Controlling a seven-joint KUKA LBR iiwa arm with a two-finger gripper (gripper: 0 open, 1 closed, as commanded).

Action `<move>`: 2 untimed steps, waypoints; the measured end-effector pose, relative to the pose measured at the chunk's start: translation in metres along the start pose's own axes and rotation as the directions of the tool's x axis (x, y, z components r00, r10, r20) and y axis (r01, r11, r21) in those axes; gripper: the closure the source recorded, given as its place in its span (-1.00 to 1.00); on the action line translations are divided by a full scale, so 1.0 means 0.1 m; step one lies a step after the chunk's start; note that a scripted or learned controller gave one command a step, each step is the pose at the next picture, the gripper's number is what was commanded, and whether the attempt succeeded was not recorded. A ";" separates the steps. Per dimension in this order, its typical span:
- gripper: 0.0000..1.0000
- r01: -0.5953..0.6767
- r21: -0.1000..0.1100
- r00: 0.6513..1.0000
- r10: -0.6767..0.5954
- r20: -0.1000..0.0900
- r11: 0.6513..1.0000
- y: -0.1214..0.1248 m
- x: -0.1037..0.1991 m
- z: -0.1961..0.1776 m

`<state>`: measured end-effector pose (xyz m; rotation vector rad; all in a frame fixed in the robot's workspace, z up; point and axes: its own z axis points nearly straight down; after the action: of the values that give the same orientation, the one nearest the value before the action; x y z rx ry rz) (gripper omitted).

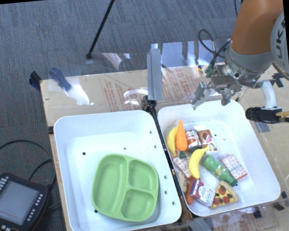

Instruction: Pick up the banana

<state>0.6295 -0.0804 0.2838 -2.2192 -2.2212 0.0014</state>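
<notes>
Two yellow bananas lie in the right bin (250,142). One banana (195,162) curves through the middle of the pile. The other banana (172,139) rests against the bin's left wall, beside an orange carrot (180,135). My gripper (213,96) hangs over the bin's far rim, above and to the right of both bananas and well apart from them. Its fingers (199,96) are spread, so it is open with nothing between them.
Around the bananas lie a green bottle (218,167), a pizza slice (224,196), a can (192,139) and several small food packets. The left bin (75,140) holds a green divided plate (125,187). A tablet controller (15,203) sits off the bench at left.
</notes>
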 end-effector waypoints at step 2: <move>-1.00 0.193 0.002 0.981 -0.193 -0.001 0.981 -0.38 -0.39 0.51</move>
<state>0.5916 -0.1193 0.2331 -1.9919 -2.4245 0.0022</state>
